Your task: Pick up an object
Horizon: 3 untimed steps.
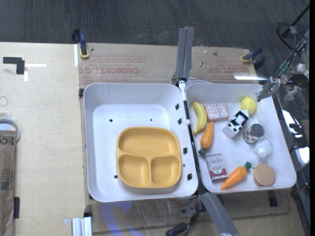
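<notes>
Two bins: left bin (98, 132) has just a yellow divided plate (149, 157), right bin (275, 107) packs every pickable — banana (199, 116), two carrots (207, 135), lemon (248, 104), small boxes (216, 112) — loosely spaced, probably for access; jaws state: can't tell

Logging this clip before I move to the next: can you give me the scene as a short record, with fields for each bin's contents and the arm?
left bin: one yellow divided plate
right bin: banana, two carrots, two small snack boxes, lemon, black-and-white cow toy, can, round tan disc
arm: gripper at the right bin's far right corner, nothing seen between its fingers
task state: no object lifted yet
</notes>
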Available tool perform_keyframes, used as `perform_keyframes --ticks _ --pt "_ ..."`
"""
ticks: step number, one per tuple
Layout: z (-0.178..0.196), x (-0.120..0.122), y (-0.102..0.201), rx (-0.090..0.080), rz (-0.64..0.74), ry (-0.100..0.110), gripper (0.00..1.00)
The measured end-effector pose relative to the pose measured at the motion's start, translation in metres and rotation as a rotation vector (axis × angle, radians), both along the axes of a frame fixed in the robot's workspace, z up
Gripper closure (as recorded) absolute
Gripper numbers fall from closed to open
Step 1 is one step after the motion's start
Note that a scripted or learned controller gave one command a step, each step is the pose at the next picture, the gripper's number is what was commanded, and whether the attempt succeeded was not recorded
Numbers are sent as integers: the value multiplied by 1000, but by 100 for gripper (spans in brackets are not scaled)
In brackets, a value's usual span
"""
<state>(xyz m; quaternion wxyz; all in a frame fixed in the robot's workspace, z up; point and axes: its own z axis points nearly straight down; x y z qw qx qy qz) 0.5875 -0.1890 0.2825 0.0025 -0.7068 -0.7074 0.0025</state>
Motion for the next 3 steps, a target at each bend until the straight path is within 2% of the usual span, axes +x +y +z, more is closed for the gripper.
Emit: perform_keyframes --ticks 1,2,3 --pt "-182 54 41 -2 -158 -4 0" --pt "-174 45 23 1 27 1 0" --pt "-191 31 32 0 269 -8 0"
